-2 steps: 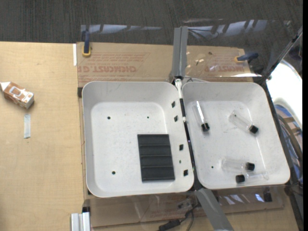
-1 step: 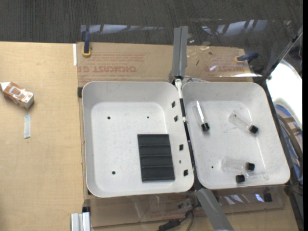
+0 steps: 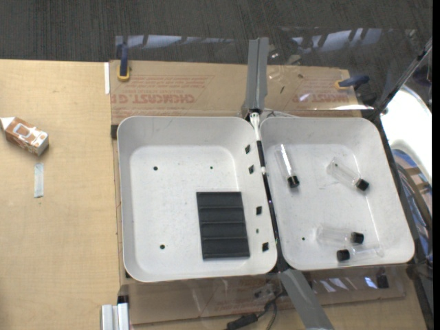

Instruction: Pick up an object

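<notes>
Left bin (image 3: 137, 205): white, shallow, with one item in it. This is a black ribbed block (image 3: 223, 225), rectangular, lying flat in the lower middle of the floor with its long side running toward the near wall. It is clear of all four walls.

Right bin (image 3: 385, 184): white, and touching the left bin along the shared centre edge. It holds four clear tubes with black caps, all lying on their sides.
- First tube (image 3: 286, 165): near the left wall, cap toward the near side.
- Second tube (image 3: 346, 173): upper right of the floor, cap at its right end, well apart from the first.
- Third tube (image 3: 335, 237): near the front wall, cap at its right end.
- Fourth tube (image 3: 359, 252): just beside the third on the near side, cap at its left end. Their clear bodies are hard to trace, so contact between the two cannot be confirmed.

Surroundings: a cardboard sheet (image 3: 172, 91) with mirrored print lies under and behind both bins. A grey post (image 3: 258, 74) stands at the far end of the joint between them. On the wooden bench (image 3: 62, 253), well to the left, are a small orange-and-white carton (image 3: 26, 136) and a pale strip (image 3: 38, 181).
</notes>
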`<state>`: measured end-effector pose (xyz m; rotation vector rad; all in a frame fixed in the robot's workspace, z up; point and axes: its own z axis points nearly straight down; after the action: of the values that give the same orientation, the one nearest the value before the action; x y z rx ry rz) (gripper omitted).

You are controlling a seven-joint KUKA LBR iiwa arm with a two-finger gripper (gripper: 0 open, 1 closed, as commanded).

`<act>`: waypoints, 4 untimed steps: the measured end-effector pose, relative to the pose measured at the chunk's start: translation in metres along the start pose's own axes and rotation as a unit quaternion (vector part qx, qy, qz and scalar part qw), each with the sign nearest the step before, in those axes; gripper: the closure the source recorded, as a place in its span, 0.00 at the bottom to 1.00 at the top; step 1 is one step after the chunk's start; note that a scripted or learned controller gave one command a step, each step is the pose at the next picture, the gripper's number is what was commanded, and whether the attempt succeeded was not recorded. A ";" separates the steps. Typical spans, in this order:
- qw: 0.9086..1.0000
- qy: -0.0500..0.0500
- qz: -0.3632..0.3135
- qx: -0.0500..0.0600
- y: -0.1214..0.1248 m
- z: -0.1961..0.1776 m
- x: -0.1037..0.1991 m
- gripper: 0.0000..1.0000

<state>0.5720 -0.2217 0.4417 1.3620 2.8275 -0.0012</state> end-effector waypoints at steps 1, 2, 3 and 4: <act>0.999 0.000 -0.055 0.000 0.008 0.000 -0.006 1.00; 0.994 -0.001 -0.113 0.000 0.021 0.000 -0.016 1.00; 0.987 0.000 -0.162 0.000 0.020 0.000 -0.016 1.00; 0.977 0.000 -0.213 0.000 0.021 0.000 -0.016 1.00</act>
<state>0.5988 -0.2213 0.4421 0.7271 3.0525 -0.0019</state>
